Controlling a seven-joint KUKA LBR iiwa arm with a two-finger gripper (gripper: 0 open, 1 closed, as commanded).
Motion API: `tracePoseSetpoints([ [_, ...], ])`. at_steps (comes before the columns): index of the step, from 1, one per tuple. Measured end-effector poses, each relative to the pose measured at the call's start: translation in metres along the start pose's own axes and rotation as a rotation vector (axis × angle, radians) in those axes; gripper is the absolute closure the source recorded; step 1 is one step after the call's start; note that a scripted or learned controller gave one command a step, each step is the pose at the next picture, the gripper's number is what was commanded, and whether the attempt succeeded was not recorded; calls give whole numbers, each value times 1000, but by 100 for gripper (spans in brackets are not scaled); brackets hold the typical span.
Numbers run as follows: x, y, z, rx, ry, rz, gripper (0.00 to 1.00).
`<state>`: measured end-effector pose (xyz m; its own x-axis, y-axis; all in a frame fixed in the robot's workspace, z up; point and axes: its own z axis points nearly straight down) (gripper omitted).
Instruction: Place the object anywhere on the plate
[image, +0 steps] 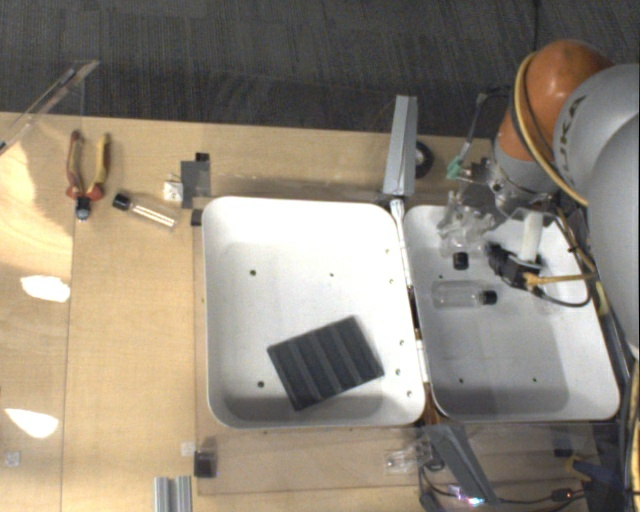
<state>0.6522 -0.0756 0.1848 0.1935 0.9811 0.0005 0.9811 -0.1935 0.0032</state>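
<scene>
Arm (585, 110) cut off by frame's right edge at 3 o'clock; upper body out of frame. Gripper (462, 225) translucent, blurred against right bin (520, 395); finger gap unreadable. Clear object (462, 294) at 6 o'clock of gripper too faint to identify. Small items on counter (110, 350) near pliers (87, 170) too small to name. Cables (470, 480) at bottom edge cut off.
</scene>
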Motion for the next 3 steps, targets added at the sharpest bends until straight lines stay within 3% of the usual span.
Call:
tracePoseSetpoints([
  [1, 65, 5, -18, 1, 0, 9, 100],
  [2, 137, -19, -13, 2, 0, 494, 100],
  [3, 209, -53, -28, 1, 2, 92, 100],
])
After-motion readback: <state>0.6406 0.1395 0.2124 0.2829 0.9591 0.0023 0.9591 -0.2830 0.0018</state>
